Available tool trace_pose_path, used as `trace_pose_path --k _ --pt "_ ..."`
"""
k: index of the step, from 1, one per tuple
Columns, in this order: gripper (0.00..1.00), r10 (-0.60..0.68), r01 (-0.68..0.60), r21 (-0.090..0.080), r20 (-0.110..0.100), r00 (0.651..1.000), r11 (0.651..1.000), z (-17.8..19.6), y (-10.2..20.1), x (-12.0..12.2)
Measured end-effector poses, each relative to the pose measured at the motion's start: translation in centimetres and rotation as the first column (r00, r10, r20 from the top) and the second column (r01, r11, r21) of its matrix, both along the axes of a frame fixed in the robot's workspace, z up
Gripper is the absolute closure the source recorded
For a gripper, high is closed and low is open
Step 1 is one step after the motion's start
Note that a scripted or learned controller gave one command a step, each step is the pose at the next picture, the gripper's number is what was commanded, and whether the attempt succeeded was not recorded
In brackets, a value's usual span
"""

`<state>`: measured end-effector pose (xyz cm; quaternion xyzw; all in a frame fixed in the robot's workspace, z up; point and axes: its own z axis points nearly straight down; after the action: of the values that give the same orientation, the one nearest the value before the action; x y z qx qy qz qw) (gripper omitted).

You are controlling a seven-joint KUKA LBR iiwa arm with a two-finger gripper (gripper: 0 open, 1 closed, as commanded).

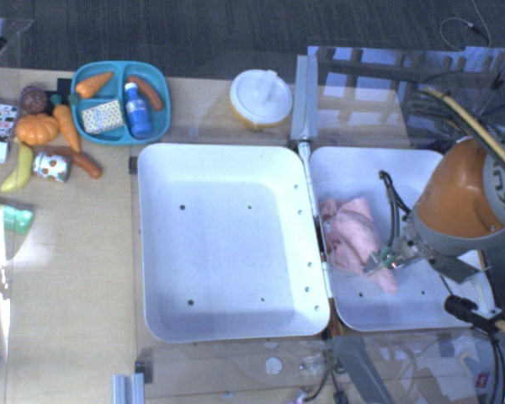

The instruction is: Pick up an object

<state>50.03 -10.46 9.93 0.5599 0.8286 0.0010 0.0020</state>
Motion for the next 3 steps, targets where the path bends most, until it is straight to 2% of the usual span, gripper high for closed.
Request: trace_pose_path --k 1,2,3 --pt "0.00 0.000 0.000 0.000 0.000 1.000 1.000 0.0 0.0 0.0" --pt "0.00 -0.085 0.085 0.003 0.010 0.996 0.996 -0.8 -0.3 -0.2" --pt "0.00 -0.009 0.009 -0.004 0.011 1.000 1.000 -1.0 -6.2 3.8"
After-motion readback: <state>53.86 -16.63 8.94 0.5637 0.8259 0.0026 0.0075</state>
